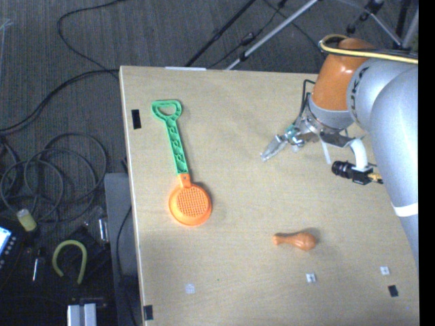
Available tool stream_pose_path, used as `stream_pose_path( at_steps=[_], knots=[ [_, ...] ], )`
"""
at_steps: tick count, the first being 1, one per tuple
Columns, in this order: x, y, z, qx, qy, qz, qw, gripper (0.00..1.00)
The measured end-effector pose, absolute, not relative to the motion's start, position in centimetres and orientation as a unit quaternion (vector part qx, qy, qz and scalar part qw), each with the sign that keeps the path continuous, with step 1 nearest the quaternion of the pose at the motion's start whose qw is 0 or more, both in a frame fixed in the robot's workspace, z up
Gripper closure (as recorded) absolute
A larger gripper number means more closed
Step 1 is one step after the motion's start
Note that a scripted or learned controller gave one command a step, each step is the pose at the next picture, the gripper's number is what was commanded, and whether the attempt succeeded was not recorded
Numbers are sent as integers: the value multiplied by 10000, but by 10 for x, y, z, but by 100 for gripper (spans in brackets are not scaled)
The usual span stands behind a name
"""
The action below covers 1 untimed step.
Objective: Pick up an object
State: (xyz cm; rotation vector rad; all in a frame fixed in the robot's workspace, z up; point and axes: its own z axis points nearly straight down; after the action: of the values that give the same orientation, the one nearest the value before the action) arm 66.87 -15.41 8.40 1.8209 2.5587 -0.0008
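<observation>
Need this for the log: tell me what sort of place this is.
Probably a robotics lab: a tan bench with toy items, loose cables on grey carpet, and stand legs behind the arm's claw.

Even, soft light; slightly grainy.

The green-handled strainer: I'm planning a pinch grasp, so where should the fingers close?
Grip the strainer on its straight green handle, mid-length, coming from above with the fingers across its width. It lies flat, and the orange mesh head looks too wide.
</observation>
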Motion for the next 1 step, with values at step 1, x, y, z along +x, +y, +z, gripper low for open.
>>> stream_pose_path(
  at_steps=[1],
  knots=[
    [668,-155,83,8356,5493,-18,0,0]
  ],
)
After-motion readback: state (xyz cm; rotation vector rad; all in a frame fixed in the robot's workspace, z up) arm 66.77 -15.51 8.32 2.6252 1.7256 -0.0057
